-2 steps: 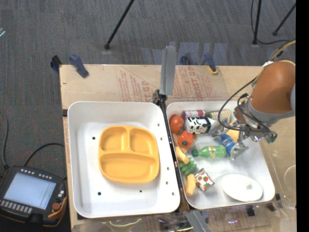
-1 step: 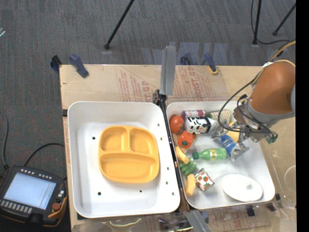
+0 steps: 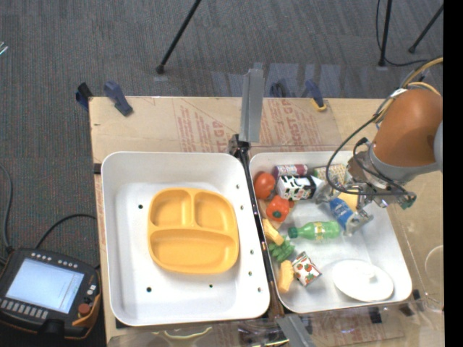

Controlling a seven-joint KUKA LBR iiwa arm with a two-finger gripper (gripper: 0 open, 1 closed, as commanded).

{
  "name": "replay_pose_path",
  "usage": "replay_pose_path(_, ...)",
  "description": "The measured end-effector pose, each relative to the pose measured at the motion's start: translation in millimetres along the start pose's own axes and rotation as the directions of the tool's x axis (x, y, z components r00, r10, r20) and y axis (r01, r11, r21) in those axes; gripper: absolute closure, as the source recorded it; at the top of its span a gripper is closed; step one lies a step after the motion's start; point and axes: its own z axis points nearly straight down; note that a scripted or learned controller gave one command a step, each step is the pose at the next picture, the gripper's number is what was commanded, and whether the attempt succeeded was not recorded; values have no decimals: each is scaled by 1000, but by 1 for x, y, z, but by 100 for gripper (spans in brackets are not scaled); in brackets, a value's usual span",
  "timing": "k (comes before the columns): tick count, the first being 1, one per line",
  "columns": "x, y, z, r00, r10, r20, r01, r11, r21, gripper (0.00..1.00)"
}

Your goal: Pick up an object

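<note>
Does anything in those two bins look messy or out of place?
The right bin is a jumble: a green bottle lies on its side, and toy tomatoes, a small carton and other bits crowd its left wall. The yellow tray in the left bin sits slightly askew. Nothing looks spilled or broken.

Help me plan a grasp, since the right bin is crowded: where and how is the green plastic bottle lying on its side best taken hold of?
Probably across the middle of the green plastic bottle, coming straight down from above. It lies flat and roughly left-right in the right white bin, so fingers closing across its narrow width fit best. Its right end lies close to the gripper, and toys crowd its left cap end.
</note>
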Motion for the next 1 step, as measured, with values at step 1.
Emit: replay_pose_path(1,4,1,0,999,-42,-2,42,999,-1,0)
